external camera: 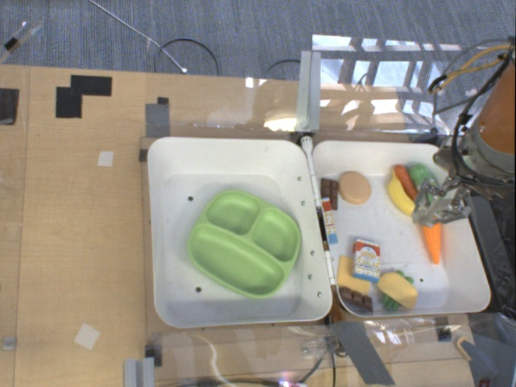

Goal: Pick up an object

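Observation:
My gripper (439, 204) hangs low over the right side of the right bin (468, 293). It is just above the top end of an orange carrot (434, 244) and beside a yellow banana (400, 197). A red pepper (405, 181) and a green piece (421, 173) lie right behind the banana. Further left lie a round tan bun (355, 187), a small red-and-white box (366, 258), a yellow cheese wedge (347, 273) and a yellow corn piece with green leaves (399, 289). I see no object lifted off the bin floor.
The left bin (173, 176) holds a green divided plate (244, 242). A brown bar (329, 190) and a red, white and blue stick (329, 221) lie along the divider between the bins. A metal frame (379, 63) stands behind the right bin.

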### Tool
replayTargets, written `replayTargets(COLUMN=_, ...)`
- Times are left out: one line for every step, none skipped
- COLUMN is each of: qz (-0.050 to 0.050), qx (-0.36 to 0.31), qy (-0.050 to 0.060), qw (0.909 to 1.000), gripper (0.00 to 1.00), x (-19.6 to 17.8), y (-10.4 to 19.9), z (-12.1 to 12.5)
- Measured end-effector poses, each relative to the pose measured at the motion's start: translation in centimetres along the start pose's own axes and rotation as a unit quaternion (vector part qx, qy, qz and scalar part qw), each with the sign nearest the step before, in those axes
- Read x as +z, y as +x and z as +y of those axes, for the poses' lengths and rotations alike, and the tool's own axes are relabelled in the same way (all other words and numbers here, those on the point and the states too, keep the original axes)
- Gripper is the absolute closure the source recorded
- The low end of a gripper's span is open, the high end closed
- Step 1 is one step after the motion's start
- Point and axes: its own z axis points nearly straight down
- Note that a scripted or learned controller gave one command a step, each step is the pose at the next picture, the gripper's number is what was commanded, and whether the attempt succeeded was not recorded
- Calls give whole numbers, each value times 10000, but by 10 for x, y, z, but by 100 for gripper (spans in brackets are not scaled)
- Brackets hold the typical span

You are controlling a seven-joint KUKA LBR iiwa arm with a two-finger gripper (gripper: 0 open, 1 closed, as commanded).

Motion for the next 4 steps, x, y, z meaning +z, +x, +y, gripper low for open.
replayTargets(qz=21, qx=-1968, qy=-110, qw=9804, gripper=100, x=99, y=37, z=-14)
replayTargets(qz=15, qx=-1971, qy=-86, qw=9803, gripper=0, x=97, y=36, z=-14)
replayTargets(qz=14, qx=-1279, qy=-42, qw=9918, gripper=0, x=158, y=52, z=-32)
replayTargets(qz=-33, qx=-1295, qy=8, qw=9916, gripper=100, x=143, y=46, z=-34)
